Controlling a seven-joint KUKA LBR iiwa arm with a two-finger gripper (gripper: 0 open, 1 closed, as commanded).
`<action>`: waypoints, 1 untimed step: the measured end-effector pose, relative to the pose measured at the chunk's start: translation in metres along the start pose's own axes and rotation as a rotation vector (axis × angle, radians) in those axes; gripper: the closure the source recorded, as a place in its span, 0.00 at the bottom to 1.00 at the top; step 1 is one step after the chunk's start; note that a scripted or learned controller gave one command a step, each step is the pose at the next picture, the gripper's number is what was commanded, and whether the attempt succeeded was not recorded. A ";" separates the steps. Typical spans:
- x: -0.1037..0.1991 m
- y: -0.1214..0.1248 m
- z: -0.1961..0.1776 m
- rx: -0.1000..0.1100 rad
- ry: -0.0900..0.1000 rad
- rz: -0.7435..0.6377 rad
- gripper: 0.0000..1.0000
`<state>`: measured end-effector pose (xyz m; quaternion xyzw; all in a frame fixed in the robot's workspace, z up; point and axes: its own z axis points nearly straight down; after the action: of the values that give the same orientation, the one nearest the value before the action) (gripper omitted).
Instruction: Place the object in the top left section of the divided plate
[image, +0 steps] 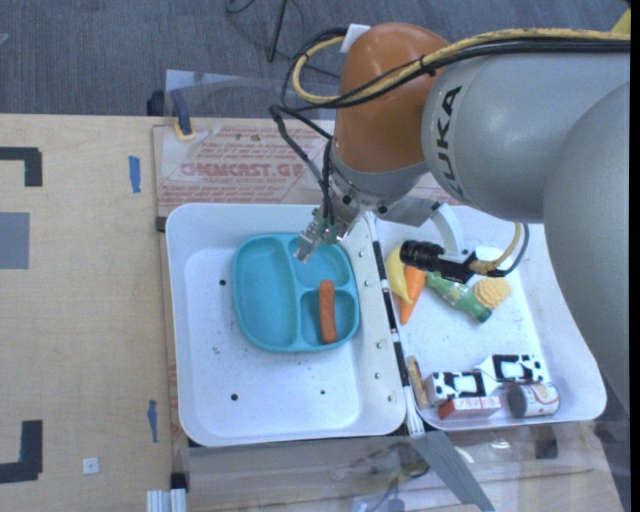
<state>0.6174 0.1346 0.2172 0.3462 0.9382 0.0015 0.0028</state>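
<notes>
Hovering: gripper (318, 236) over upper rim of blue divided plate (262, 300) in left bin (200, 370). Sausage (327, 311) lies in plate's lower right section. Grip state: cannot tell, tip too small. Step looks like placing or post-drop near top sections. Next move needs checking which section counts top left. Arm hides right bin's (560, 350) upper part.

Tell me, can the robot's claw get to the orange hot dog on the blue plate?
Probably yes. The gripper hovers over the plate's upper edge, and the hot dog lies uncovered in the section just below it, with nothing in between.
</notes>
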 end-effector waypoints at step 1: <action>0.020 -0.050 0.052 0.003 0.004 -0.110 1.00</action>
<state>0.5696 0.1093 0.1651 0.2942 0.9557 0.0006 0.0004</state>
